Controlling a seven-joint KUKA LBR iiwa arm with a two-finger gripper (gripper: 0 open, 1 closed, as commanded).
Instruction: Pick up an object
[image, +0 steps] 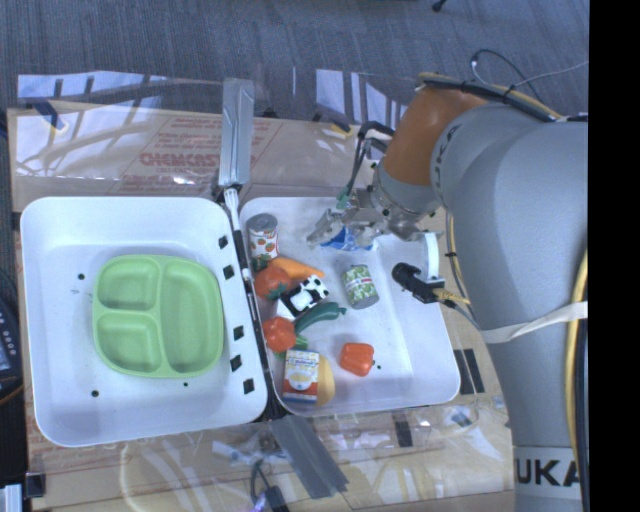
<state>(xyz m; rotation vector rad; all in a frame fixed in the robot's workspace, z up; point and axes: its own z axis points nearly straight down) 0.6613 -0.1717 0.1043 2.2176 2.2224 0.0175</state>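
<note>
Here my gripper (340, 228) hangs at the upper middle of the right bin (430, 350), its grip state unclear, over a blue packet (352, 240), 1 can (360, 285) just below-right.

A bench (150, 160) covered in printed cardboard and clear plastic sheeting carries two shallow white plastic bins side by side, the left bin (50, 300) touching the right bin (425, 350) along a shared edge

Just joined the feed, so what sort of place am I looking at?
Likely a robot grasping test bench: a grey arm over two white bins, one with a green divided plate, the other with toy food like a small can.
</note>
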